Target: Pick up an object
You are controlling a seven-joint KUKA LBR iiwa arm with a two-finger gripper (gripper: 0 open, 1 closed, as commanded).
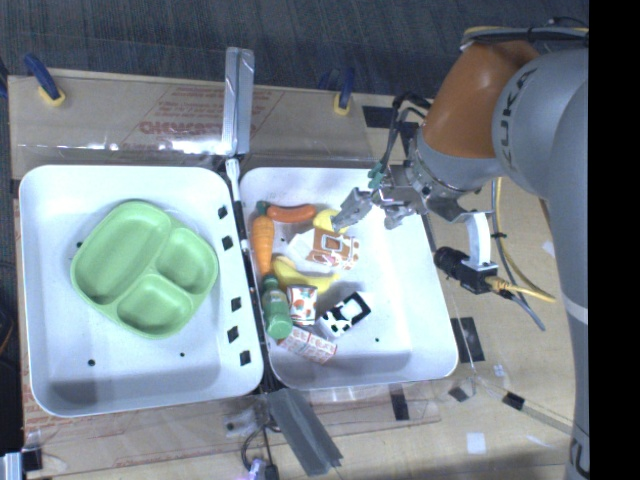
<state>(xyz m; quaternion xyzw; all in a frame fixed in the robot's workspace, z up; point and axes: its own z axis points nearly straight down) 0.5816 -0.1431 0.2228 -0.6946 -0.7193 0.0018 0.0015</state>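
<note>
I see two white bins side by side on the bench. The left bin (50, 268) holds one green divided plate (146, 266) with three compartments, lying flat near the middle.

The right bin (420, 338) holds a cluster of toy food along its left half. I count one sausage (291, 211) at the top, one carrot (261, 244) along the left wall, one banana (292, 272) below it, one green bottle (276, 313) just beside the divider, one white-and-orange carton (334, 252) near the middle, one small red-and-white box (303, 301), one black-and-white box (345, 311), and one flat red-patterned packet (309, 345) at the lower edge of the pile. Several of these touch or overlap.

The gripper (372, 206) hangs over the upper part of the right bin, just above and to the right of the carton. Its two fingers (352, 208) stand apart, with nothing between them.
</note>
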